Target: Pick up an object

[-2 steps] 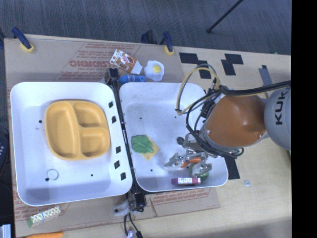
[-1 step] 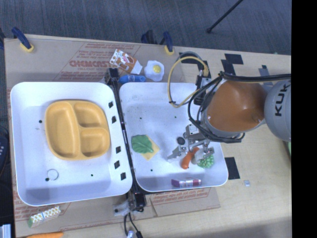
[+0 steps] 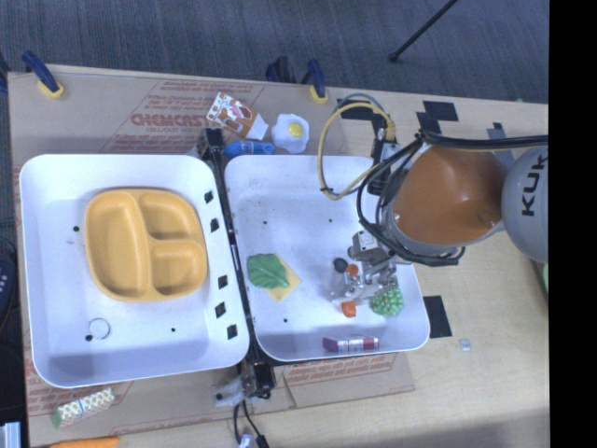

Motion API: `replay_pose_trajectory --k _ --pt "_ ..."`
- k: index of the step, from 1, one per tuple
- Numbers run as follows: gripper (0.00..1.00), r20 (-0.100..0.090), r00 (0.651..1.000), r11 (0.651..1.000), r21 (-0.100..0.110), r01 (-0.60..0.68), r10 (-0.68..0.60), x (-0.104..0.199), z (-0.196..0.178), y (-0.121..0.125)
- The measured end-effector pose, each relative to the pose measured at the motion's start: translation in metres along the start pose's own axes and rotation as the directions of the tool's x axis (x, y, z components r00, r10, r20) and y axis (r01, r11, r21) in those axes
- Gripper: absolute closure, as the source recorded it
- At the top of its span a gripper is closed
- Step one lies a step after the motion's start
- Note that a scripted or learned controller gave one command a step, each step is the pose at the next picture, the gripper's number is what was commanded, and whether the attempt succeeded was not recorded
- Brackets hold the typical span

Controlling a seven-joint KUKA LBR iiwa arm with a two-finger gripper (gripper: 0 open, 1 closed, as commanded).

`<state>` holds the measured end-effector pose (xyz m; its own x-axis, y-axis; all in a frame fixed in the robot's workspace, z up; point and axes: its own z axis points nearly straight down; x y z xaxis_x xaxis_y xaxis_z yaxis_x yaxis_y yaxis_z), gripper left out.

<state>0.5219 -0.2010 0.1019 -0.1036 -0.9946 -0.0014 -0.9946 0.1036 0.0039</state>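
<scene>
- Camera view: the arm (image 3: 448,199) is reaching in from the right, and its gripper (image 3: 366,273) is hanging low over the right bin (image 3: 280,180).
- Whether the claw is apart or together cannot be told from here.
- A small orange piece (image 3: 348,309) is lying just below the gripper, beside a bumpy green ball (image 3: 387,301) near the bin's right wall.
- A green leaf on a yellow slice (image 3: 272,274) is sitting toward the bin's left side.
- A pink and grey tube (image 3: 352,343) is lying along the near wall.
- A yellow divided tray (image 3: 145,244) is resting in the left bin (image 3: 56,343).
</scene>
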Motion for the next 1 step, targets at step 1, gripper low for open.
replay_pose_trajectory --k 1 --pt "1.0 -0.002 0.999 0.999 0.006 -0.037 0.037 -0.0537 -0.1171 0.0507"
